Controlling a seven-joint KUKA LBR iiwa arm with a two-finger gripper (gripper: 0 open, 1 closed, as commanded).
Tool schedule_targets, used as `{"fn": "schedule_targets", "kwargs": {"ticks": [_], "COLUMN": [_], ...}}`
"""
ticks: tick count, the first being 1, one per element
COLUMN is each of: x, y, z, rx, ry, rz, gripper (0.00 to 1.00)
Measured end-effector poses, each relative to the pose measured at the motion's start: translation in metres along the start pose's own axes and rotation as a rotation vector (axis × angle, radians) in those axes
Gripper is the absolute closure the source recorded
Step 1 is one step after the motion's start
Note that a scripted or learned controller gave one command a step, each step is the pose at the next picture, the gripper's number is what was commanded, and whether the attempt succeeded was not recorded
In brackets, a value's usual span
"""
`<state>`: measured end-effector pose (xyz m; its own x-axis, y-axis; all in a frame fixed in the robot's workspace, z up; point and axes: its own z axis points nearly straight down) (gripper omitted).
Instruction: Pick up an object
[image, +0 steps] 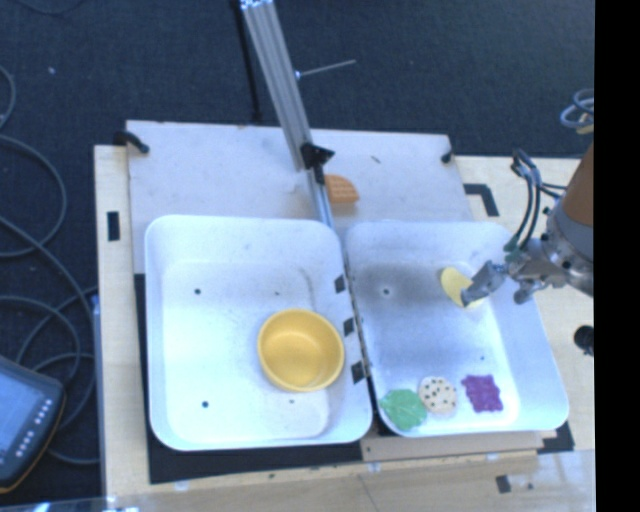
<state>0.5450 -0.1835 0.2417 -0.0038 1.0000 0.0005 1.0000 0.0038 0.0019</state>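
Grey metal gripper (500, 283), looped cables

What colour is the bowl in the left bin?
Yellow: the bowl shows clearly in the camera view.

1. No text, label, brand, number or sign can be read anywhere on the bench or the bins.
2. The screen device (25, 425), far to the left of the gripper (497, 284), shows a display too small to read.
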Motion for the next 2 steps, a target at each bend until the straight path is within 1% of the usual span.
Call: {"fn": "schedule_targets", "kwargs": {"ticks": [1, 2], "x": [0.000, 0.000], "y": [0.000, -0.005], "z": [0.000, 0.062], "rx": [0.000, 0.007], "ry": [0.000, -0.001], "rz": [0.001, 0.004], "gripper": [0.00, 0.00]}}
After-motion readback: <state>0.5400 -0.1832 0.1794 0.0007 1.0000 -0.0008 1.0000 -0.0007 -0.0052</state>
